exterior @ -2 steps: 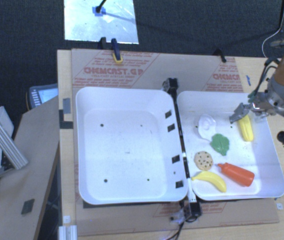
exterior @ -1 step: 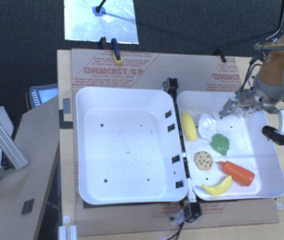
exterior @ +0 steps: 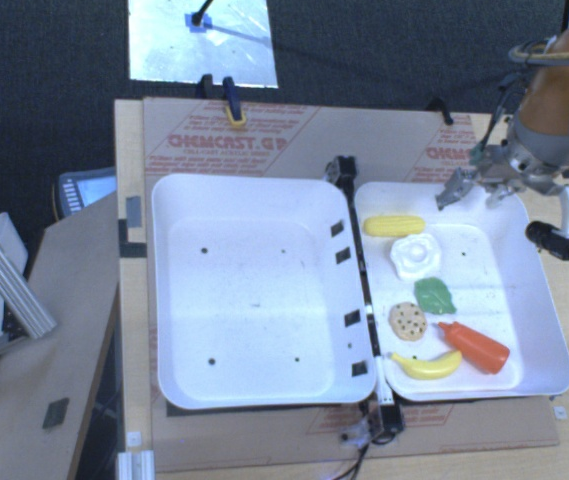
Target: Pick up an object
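While the two-finger gripper (exterior: pixel 477 186) hangs spread and empty, the yellow plastic corn cob (exterior: pixel 394 225) lies left-right; cardboard (exterior: pixel 294 133) reads "CHEMCAST GP".

bright, even light (slightly soft focus)

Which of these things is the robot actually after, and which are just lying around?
Part of the job:
- pincer
- corn cob
- fried egg
- green leaf
- cookie
- orange bottle
- banana
- right bin, which holds them

Just lying about:
- left bin
- cardboard sheet
- foil square
- yellow clamp
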`<state>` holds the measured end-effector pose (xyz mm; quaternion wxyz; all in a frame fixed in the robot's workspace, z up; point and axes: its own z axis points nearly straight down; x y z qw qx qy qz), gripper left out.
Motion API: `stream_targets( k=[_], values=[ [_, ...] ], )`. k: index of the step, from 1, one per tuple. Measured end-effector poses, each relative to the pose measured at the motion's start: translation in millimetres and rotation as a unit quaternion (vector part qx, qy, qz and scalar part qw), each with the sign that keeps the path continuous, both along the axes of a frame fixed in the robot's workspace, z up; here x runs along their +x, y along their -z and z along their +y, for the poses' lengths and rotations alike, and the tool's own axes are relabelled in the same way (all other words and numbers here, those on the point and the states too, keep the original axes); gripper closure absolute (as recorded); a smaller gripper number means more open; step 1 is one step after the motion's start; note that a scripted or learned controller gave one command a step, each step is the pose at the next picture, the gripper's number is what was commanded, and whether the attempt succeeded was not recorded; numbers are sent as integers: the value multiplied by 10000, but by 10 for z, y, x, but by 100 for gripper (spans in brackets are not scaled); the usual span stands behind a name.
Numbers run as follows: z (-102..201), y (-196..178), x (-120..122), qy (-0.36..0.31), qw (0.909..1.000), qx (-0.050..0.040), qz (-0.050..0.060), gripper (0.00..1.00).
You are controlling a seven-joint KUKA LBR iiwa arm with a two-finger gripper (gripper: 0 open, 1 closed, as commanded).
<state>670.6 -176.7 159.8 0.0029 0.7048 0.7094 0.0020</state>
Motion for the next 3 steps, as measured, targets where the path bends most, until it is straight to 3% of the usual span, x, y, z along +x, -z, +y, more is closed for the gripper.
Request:
stream_targets(
  k=[1,2,3],
  values=[
    [-14,-84,0,-3,10000,-5,-6,100],
    [545,444,-942,26,10000,26,75,100],
    [1358,-955,44,-41,10000,8,-75,100]
  ],
)
